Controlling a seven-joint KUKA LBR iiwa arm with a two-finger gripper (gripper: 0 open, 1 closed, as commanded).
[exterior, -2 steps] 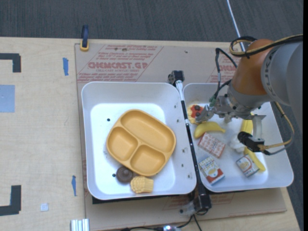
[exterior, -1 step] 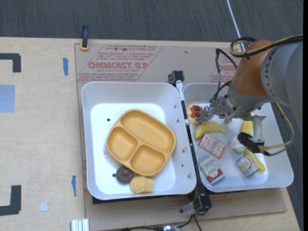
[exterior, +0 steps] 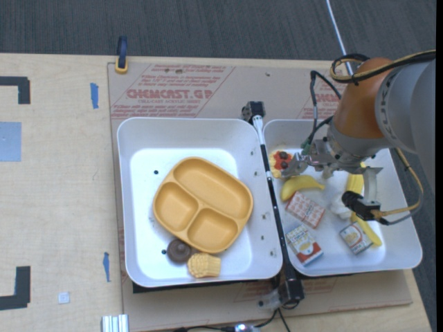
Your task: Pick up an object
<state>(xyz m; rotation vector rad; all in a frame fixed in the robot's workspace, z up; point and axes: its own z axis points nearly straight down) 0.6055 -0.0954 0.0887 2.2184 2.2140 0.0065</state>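
My gripper [exterior: 305,162] hangs over the back left part of the right bin [exterior: 408,254], under the orange-banded wrist. Just below it lies a yellow banana [exterior: 302,185]. A small red and dark toy [exterior: 282,160] sits to the gripper's left, by the bin's wall. In front of the banana lie a red patterned box [exterior: 306,208] and a blue and white box [exterior: 303,243]. A small carton [exterior: 354,237] and a yellow piece [exterior: 368,229] lie toward the front right. Another yellow piece [exterior: 355,184] is partly hidden by the arm.
The left bin [exterior: 131,185] holds a yellow divided plate [exterior: 203,203], a brown round toy [exterior: 178,251] and a corn piece [exterior: 204,265]. A black cable clip [exterior: 360,206] with a yellow cable hangs off the arm over the right bin. A divider [exterior: 266,178] separates the bins.
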